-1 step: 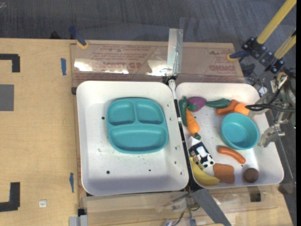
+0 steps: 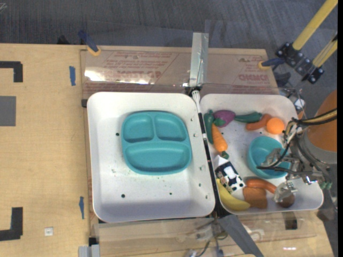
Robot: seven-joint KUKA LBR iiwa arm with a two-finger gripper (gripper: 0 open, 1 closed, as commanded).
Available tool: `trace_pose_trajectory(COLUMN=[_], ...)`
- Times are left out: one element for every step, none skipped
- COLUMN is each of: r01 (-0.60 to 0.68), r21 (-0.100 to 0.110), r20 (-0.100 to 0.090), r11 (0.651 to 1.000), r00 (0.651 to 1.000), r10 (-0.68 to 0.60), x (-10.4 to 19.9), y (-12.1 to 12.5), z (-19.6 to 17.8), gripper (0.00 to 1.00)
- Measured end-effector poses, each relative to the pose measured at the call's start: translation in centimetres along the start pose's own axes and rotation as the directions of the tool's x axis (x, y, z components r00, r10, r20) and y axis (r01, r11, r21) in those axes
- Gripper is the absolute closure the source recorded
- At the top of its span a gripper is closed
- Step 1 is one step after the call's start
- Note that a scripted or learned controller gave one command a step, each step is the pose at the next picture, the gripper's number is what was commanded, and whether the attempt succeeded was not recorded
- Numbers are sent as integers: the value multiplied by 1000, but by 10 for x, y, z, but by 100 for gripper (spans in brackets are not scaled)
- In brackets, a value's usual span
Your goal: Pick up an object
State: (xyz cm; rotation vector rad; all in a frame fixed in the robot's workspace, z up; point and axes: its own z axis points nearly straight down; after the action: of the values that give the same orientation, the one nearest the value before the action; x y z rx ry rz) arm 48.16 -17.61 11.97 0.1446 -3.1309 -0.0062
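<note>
On the left of the surface (image 2: 43,143), the left bin (image 2: 102,197) is holding a teal divided plate (image 2: 156,142) lying flat near its middle, well apart from the bin's edges. Moving right, the right bin (image 2: 316,197) is carrying the candidates for the pick: along its left edge a carrot (image 2: 219,140) is lying below a purple vegetable (image 2: 224,116), with a black-and-white cow toy (image 2: 230,179) further down and a banana (image 2: 234,201) curving into the near-left corner; a reddish-brown piece (image 2: 256,193) is lying just beside the banana, a teal bowl (image 2: 265,155) is sitting toward the middle, and an orange fruit (image 2: 275,125) is resting near the far-right corner. The gripper (image 2: 285,167) is reaching in from the right and hanging over the bowl's right rim, near the bin's right edge; cables and wrist hardware are crowding it, so whether the jaws are spread or pressed together cannot be told. Judging from this, the pick is going best if the jaws are coming straight down over a single item with free space on both sides, such as the dark brown piece (image 2: 285,198) near the near-right corner, rather than catching the bowl's rim. The printing on the clear panel behind the bins is appearing reversed and too faint to read.
</note>
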Motion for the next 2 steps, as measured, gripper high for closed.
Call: trace_pose_trajectory(r01=[100,203], r21=[13,4], r20=[26,0], r11=[995,979], r00=[995,979], r10=[-100,-203], x=[-126,-141], y=[-29,-46], z=[20,11], gripper=[0,0])
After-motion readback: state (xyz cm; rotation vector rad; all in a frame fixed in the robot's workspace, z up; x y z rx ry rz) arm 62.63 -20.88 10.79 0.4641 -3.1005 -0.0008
